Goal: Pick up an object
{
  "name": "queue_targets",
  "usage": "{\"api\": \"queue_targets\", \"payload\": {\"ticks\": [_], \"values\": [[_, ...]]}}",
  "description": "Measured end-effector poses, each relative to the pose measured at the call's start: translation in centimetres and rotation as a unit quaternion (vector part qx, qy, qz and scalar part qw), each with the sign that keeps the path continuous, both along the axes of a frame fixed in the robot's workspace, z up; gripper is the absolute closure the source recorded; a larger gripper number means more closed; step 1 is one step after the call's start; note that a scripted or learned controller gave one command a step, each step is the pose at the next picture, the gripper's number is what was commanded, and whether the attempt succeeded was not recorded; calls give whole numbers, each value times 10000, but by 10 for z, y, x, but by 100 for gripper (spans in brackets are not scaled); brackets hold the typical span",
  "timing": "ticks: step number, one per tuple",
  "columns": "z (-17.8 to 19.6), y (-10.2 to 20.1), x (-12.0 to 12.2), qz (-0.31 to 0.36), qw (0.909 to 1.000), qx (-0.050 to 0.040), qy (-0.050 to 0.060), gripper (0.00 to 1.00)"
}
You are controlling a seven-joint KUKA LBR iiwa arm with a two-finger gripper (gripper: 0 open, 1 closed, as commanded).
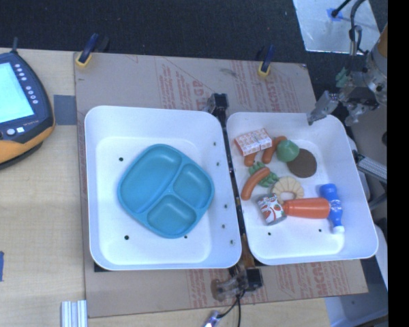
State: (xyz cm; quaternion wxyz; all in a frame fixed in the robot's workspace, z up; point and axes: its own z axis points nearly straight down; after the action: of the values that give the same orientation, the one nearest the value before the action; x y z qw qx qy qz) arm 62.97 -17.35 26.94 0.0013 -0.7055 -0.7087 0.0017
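Observation:
The right bin (354,244) holds several small items: a red-and-white box (252,142), a green round piece (287,150), a brown disc (303,163), an orange sausage (256,179), a small can (271,210), a long orange carrot (305,208) and a blue bottle (330,204). My gripper (337,110) hovers over the bin's far right corner, above and beyond the items. Its two dark fingers (320,110) stand apart, open, with nothing between them.
The left bin (102,244) carries a blue divided plate (165,190). A teach pendant (13,107) with an orange rim lies at the far left of the bench. Blue clamps (88,48) hold the cardboard sheet at the back edge.

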Motion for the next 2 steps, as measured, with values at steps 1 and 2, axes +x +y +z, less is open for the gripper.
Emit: {"api": "queue_targets", "payload": {"ticks": [1, 2], "values": [[-178, -38, 26, 0, 10000, 2, -2, 0], [-167, -38, 27, 14, 10000, 3, 4, 100]]}}
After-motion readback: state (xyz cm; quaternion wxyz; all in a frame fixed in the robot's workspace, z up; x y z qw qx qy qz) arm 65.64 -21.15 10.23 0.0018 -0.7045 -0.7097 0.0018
